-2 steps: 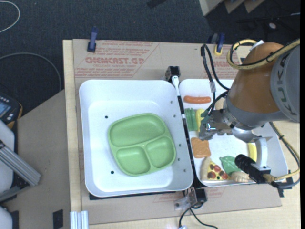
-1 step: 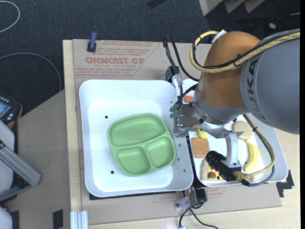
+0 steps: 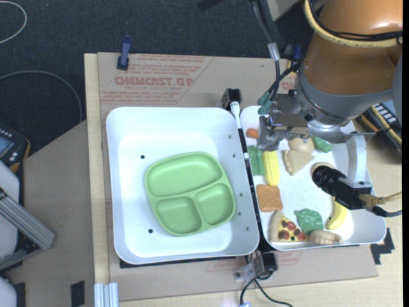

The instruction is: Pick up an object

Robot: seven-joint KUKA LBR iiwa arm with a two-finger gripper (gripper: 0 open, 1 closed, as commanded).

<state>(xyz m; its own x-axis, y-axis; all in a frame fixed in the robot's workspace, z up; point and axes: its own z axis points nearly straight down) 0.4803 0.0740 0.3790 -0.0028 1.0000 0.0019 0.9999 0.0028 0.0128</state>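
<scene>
My gripper [image 3: 273, 137] hangs over the far left part of the right bin [image 3: 365, 234], under the grey wrist with the orange band. Just below it lie a yellow corn cob [image 3: 271, 165] and a green stick-shaped piece [image 3: 256, 160]. A small orange-red piece [image 3: 253, 133] sits to its left by the bin wall. A beige food piece [image 3: 295, 160] lies to its right. Nothing shows as held by the gripper.
The right bin also holds an orange waffle square [image 3: 269, 198], a pizza slice [image 3: 284, 228], a green leaf [image 3: 310, 219], a banana [image 3: 339, 217] and a tan peanut shape [image 3: 323, 237]. The left bin [image 3: 124, 139] holds a green divided plate [image 3: 189, 192].
</scene>
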